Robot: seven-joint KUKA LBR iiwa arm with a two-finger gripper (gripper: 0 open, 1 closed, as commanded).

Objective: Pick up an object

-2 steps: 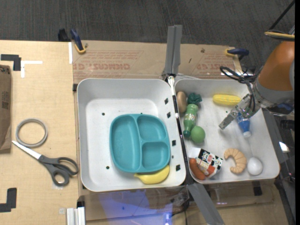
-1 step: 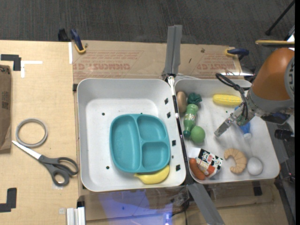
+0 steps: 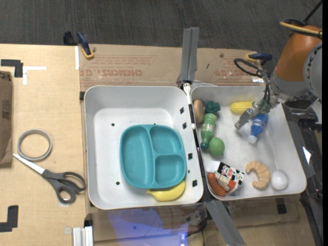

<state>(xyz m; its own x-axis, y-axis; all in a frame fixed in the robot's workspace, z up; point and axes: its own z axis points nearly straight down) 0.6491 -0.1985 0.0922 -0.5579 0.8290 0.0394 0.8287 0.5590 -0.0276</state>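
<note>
My gripper (image 3: 249, 118) hangs low over the back of the right bin (image 3: 293, 137), reaching in from the right. It is just in front of a yellow item (image 3: 239, 106) and right beside a small blue and white bottle (image 3: 258, 127); whether it touches either I cannot tell. Further left in that bin lie a green bottle (image 3: 207, 128), a green ball (image 3: 217, 146), a brown egg-shaped item (image 3: 198, 107) and a dark green piece (image 3: 211, 107). Along the front lie a croissant (image 3: 259, 174), a white ball (image 3: 279, 180), a patterned box (image 3: 228, 175) and a red sausage (image 3: 216, 185).
The left bin (image 3: 100, 111) holds a teal divided plate (image 3: 154, 155) with a banana (image 3: 168, 192) at its front edge. On the bench to the left lie scissors (image 3: 54, 178) and a tape roll (image 3: 34, 144). A grey divider bar (image 3: 189, 55) stands behind the bins.
</note>
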